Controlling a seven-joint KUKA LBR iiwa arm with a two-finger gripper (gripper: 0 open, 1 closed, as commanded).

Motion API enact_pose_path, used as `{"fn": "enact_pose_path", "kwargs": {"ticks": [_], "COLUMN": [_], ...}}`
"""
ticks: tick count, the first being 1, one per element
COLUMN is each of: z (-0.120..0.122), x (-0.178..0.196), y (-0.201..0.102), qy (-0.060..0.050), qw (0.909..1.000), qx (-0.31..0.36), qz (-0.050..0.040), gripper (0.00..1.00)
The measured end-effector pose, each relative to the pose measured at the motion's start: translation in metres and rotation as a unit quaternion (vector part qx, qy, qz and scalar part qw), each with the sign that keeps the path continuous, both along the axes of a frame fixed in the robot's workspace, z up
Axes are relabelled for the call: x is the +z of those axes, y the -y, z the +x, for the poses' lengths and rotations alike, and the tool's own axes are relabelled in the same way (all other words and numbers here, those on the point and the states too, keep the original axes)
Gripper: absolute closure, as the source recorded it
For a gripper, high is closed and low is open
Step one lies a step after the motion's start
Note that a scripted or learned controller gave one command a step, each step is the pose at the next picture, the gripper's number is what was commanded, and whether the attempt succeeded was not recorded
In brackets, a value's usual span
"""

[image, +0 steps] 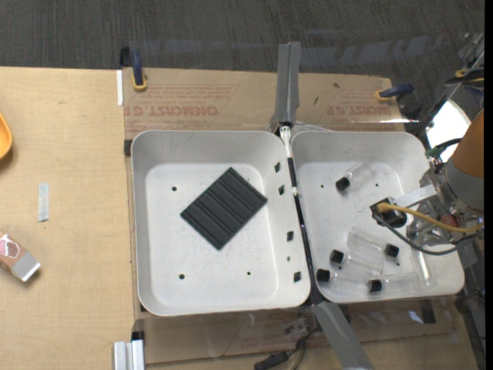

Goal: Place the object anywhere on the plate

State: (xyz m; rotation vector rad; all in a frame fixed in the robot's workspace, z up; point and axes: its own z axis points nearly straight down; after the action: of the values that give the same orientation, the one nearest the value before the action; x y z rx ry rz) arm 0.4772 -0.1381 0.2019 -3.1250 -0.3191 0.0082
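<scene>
A dark ribbed square plate (224,207) lies turned like a diamond in the middle of the left bin (154,284). Several small clear tubes with black caps are scattered in the right bin (323,149): one at the back (344,182), one near the front left (337,258), and one by the front wall (375,285). My gripper (418,233) hangs low over the right side of the right bin, close to a capped tube (391,250). I see nothing clearly held in it.
A raised seam (293,199) separates the two bins. Cardboard with clamps (138,74) runs behind them. On the wooden bench to the left lie a small grey strip (43,203), a packet (18,257) and an orange thing (4,139) at the edge.
</scene>
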Motion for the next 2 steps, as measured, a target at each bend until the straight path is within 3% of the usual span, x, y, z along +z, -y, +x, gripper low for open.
{"fn": "enact_pose_path", "kwargs": {"ticks": [1, 2], "z": [0.064, 0.129], "x": [0.167, 0.231], "y": [-0.091, -0.105], "qy": [0.001, 0.0], "qw": [1.0, 0.9886], "qx": [0.006, 0.15], "qz": [-0.0008, -0.0003], "gripper": [1.0, 1.0]}}
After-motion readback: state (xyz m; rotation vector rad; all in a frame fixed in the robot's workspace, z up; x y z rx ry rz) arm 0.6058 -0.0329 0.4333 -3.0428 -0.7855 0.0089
